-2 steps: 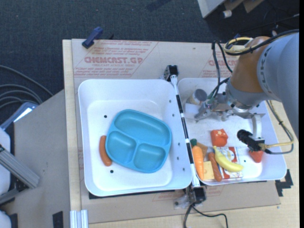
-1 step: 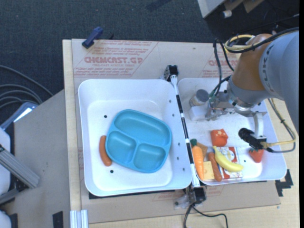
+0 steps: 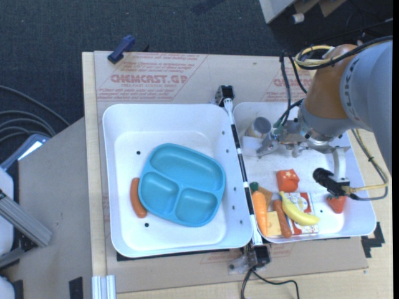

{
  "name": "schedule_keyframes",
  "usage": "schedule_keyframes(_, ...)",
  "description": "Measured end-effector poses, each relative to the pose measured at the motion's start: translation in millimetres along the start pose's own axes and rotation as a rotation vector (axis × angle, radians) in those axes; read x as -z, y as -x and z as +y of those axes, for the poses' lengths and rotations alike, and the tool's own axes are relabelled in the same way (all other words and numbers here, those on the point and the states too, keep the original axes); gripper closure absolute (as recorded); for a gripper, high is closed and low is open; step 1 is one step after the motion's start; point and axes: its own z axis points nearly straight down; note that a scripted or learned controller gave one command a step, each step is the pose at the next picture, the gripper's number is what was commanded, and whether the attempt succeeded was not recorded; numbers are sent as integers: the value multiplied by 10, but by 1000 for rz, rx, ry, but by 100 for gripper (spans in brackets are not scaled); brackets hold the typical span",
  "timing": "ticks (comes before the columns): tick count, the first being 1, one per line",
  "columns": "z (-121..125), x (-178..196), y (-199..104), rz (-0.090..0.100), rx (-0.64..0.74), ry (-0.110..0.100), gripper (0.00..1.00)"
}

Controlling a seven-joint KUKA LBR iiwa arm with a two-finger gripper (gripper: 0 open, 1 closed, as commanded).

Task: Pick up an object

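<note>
The tool (image 3: 278, 143) hung over the back of the right bin (image 3: 360, 220), behind the red block (image 3: 287, 180); honestly couldn't tell how it was set. In front of the block lay a banana (image 3: 298, 210) and carrot (image 3: 260, 213). The left bin (image 3: 118, 185) had a blue tray (image 3: 181, 184) and a sausage (image 3: 138, 198).

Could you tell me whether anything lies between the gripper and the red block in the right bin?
Nothing visible does. The gripper sits over the upper part of the right bin, and the red block lies just below it, with only bare white floor between them.
</note>
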Motion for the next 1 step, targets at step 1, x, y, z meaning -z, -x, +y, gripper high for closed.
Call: schedule_keyframes(1,311,-186,-16,1,-1,0,0)
